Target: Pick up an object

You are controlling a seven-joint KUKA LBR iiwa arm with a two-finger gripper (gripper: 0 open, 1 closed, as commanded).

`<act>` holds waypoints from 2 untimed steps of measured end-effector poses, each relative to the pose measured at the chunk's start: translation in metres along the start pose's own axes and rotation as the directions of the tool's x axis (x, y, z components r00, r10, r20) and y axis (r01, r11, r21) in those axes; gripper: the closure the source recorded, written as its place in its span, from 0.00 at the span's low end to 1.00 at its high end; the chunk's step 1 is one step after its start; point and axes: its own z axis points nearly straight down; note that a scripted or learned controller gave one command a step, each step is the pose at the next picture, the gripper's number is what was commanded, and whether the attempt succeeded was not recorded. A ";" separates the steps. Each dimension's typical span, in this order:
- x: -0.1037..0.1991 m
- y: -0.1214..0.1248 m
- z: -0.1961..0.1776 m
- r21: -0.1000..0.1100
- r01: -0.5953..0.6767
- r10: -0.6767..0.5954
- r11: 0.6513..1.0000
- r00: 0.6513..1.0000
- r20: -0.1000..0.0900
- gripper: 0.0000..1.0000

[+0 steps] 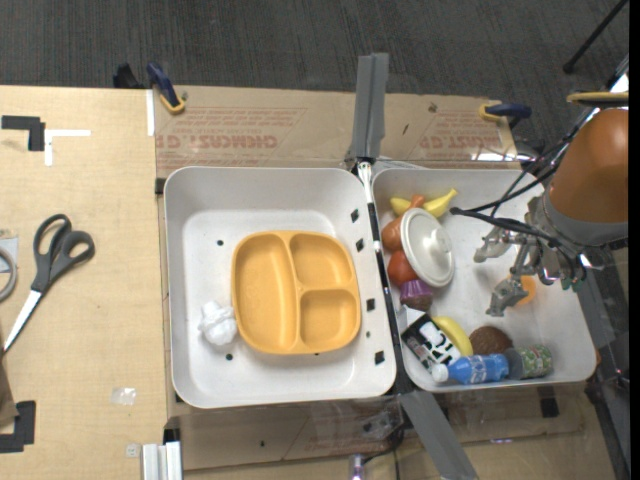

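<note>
- Objects for picking sit crowded in the right bin (575,363), mostly along its left and near sides.
- End effector (508,290) hangs over the right half of the right bin, above bare white floor; its metal fingers point down and I cannot tell whether they are spread or pressed together. Nothing is seen between them.
- A small orange item (529,286) shows just beside the end effector's tip; what it is cannot be told.
- A round silvery lid (428,246) lies tilted against an orange-red pot (397,236) near the bin's left wall, with a yellow banana (425,204) behind them and a purple piece (416,290) just in front.
- Along the near wall lie a black-and-white box (428,344), a second yellow piece (455,334), a brown ball (490,340), a blue bottle (478,370) and a greenish item (532,361), packed close together.
- The left bin (190,298) holds a yellow divided plate (296,291) in its middle and a crumpled white wad (215,322) touching the plate's left edge.
- Grey arm with its orange band (598,168) reaches in from the right.
- Scissors (50,258) lie on the bench (90,368), well to the left of both bins.
</note>
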 end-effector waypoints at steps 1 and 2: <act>-0.068 0.091 0.007 0.002 -0.130 0.130 0.992 0.992 0.001 0.00; 0.075 0.062 -0.001 0.004 -0.217 0.216 0.976 0.975 0.042 0.00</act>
